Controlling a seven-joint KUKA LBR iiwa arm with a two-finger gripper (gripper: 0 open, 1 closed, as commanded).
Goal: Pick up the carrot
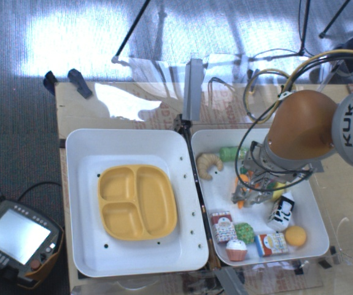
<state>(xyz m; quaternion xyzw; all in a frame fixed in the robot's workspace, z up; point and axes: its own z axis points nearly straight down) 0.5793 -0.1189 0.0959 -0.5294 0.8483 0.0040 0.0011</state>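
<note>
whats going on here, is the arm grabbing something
A grey robot arm with an orange band reaches in from the right and has its end effector low in the right white bin, right over a small orange carrot. Whether it has actually grasped the carrot cannot be told from this angle. Around it lie a tan croissant, a green toy, a black-and-white carton and a round orange fruit. The left white bin holds a yellow divided plate.

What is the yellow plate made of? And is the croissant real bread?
The yellow plate looks like smooth moulded plastic: one even colour, rounded dividers, a soft sheen. The croissant is probably a plastic toy, not bread: its tan surface looks even and smooth, though it is small in this view, so I can't be sure.
</note>
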